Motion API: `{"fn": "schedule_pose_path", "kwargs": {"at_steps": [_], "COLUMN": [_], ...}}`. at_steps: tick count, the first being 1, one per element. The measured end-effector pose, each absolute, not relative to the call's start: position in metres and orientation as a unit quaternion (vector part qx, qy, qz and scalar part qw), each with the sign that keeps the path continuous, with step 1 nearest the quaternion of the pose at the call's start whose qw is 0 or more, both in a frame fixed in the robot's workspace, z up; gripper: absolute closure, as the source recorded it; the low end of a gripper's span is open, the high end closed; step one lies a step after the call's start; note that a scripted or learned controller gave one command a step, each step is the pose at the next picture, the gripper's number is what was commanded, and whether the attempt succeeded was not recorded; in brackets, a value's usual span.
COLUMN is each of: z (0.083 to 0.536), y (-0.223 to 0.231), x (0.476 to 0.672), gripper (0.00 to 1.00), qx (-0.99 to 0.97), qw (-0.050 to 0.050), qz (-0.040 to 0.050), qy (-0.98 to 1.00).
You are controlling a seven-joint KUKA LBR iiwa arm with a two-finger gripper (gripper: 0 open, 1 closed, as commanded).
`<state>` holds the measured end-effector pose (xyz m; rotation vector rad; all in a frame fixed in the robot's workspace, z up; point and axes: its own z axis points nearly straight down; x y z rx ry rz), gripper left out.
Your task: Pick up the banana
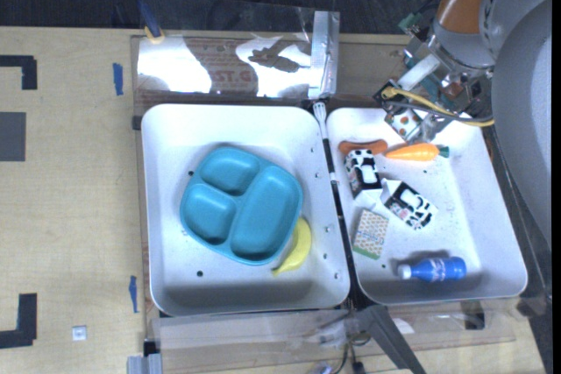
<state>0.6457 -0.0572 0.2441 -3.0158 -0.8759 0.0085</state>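
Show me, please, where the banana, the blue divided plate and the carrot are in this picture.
banana [298, 248]: camera view, on the yellow curve that shows beside the plate.
blue divided plate [242, 204]: camera view, on its middle ridge.
carrot [412, 152]: camera view, on the middle of its orange body.

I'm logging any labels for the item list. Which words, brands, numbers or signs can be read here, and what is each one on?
None can be read.
Brown board behind the bins: faint lettering under glare, too washed out to read.
Blue bottle: no readable label at this size.
Patterned card: dotted print, no legible words.
Black-and-white objects: patches, not letters.
Banana and blue tray: no text seen.
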Motion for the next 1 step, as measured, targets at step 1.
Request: {"fn": "schedule_pose_path", "kwargs": {"at_steps": [1], "z": [0.2686], "y": [-0.0234], "x": [0.6412], "gripper": [1.0], "qx": [-0.926], "qw": [0.0], "qz": [0.002], "qy": [-0.377]}}
